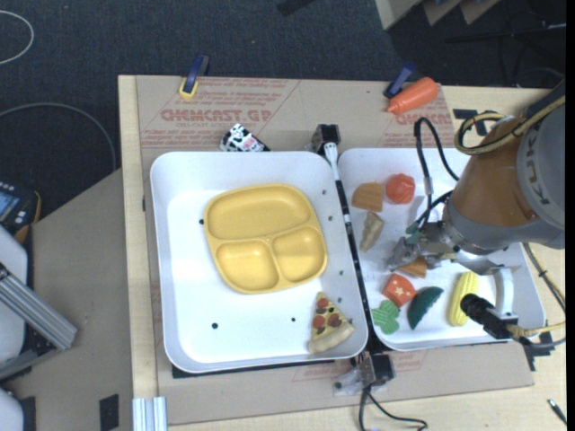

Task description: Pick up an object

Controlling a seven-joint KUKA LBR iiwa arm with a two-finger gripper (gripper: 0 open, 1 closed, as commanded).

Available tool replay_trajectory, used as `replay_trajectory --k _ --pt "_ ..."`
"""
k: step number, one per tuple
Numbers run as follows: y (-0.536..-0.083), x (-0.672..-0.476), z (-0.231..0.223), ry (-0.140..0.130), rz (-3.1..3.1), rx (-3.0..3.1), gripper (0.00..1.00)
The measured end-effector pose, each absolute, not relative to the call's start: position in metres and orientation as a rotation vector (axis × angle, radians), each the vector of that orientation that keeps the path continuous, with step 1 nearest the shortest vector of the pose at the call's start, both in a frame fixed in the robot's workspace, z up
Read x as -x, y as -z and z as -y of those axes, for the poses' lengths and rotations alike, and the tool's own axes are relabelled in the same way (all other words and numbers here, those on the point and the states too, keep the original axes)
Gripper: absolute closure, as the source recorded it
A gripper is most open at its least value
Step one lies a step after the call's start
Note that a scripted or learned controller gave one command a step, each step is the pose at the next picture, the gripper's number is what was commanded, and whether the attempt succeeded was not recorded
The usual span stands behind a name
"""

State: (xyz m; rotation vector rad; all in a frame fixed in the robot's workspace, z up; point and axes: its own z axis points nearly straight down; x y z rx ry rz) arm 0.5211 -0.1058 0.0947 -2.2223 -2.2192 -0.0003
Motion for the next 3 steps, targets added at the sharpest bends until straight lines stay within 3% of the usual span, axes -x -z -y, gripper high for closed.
replay_trajectory --k 2,3 --pt "-0.202 -0.516 0.104 0.007 2.228 2.225 1.0" --pt "-0.226 -0.517 0.104 0.004 2.227 2.224 1.0"
